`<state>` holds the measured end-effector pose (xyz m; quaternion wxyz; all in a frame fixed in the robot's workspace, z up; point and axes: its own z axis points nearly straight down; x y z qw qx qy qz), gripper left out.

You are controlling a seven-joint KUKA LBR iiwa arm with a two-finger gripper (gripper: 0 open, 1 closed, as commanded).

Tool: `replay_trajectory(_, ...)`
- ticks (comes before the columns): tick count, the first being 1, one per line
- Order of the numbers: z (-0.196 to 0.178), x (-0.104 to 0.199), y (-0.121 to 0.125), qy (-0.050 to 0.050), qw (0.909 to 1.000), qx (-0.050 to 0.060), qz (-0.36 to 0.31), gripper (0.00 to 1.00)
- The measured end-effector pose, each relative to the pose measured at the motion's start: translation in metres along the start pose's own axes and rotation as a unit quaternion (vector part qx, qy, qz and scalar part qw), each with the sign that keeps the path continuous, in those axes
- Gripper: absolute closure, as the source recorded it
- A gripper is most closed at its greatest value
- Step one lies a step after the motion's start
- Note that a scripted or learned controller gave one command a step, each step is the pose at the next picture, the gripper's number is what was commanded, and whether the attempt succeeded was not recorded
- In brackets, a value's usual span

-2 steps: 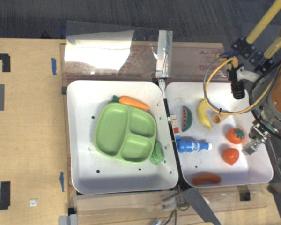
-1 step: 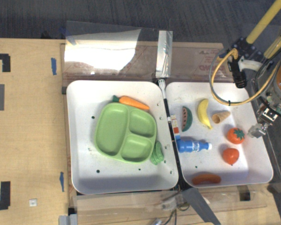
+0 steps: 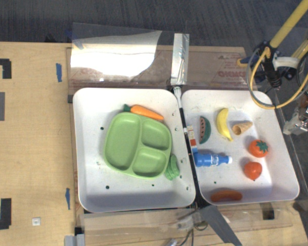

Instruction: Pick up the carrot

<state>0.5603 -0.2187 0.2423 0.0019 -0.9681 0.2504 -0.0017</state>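
Claw (image 3: 297,121), grip state untellable, waits at the bin edge; well beyond it, carrot (image 3: 146,112) rests propped against green plate (image 3: 136,142).

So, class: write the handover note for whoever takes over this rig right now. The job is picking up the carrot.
Gripper: at the right edge, outside the bins; grasp state unclear.
Carrot: in the left bin, lying at the far edge of the green tray, untouched.
Right bin: banana, watermelon slice, cone, blue bottle, two red fruits, a sausage.
Done: nothing yet.
Left: reach across to the left bin, grasp the carrot, lift.
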Motion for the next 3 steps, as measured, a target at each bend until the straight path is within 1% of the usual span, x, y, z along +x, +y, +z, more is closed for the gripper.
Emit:
replay_trajectory(1, 0.055, -0.062, 0.037, -0.003, 0.9968, -0.001, -0.079, 1.0)
replay_trajectory(2, 0.008, -0.052, 0.031, 0.0, 0.9882, 0.0, -0.153, 1.0)
replay_trajectory(3, 0.009, -0.075, -0.046, -0.003, 0.9911, 0.0, -0.133, 1.0)
